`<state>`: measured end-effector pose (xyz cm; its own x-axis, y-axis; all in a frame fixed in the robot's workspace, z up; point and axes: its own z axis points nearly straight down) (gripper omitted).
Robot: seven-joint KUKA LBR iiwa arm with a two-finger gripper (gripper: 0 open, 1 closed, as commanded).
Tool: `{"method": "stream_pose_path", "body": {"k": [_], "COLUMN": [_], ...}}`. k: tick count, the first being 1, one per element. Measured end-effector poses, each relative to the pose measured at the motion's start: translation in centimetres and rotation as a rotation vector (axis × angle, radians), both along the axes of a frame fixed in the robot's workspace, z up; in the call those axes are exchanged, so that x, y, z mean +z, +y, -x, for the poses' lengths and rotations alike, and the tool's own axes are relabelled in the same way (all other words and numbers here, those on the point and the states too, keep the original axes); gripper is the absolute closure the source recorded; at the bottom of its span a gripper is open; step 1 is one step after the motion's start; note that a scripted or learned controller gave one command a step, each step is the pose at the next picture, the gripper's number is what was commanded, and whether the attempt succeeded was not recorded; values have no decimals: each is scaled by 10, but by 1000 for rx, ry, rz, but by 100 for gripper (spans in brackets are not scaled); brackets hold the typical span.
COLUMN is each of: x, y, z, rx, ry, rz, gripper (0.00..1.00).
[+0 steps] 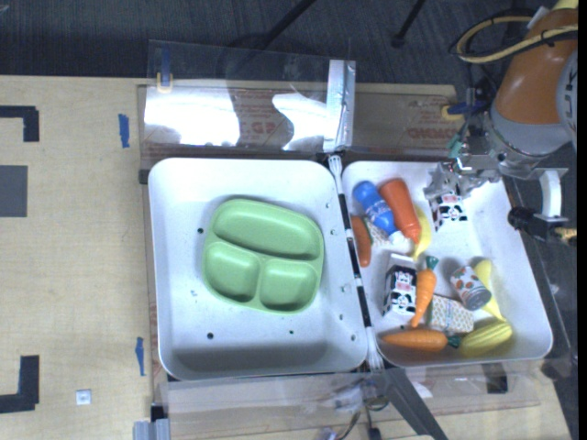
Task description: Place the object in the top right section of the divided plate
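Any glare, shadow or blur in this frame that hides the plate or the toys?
Camera view: strong glare on the clear panel behind the bins; soft shadow along the left bin near edge; green divided plate evenly lit; toys in the right bin slightly soft but readable.

A green plate (264,255) sits in the left bin (174,319). The hand (447,187) hangs over the right bin (523,273), just above a small cow-print carton (449,213). Toy carrots (424,293) lie nearby.

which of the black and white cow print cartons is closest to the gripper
The small cow-print carton at the right bin's top, just under the gripper; the other carton lies mid-bin, beside a carrot.
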<state>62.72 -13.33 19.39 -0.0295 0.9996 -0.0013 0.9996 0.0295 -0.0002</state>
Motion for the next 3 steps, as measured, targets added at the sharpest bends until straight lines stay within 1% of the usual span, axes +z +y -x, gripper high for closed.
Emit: {"method": "stream_pose_path", "body": {"k": [1, 2, 3], "x": [0, 11, 48], "y": [0, 1, -37], "z": [0, -1, -37], "rx": [0, 2, 292], "ry": [-1, -5, -6], "rz": [0, 2, 3], "gripper": [0, 100, 100]}}
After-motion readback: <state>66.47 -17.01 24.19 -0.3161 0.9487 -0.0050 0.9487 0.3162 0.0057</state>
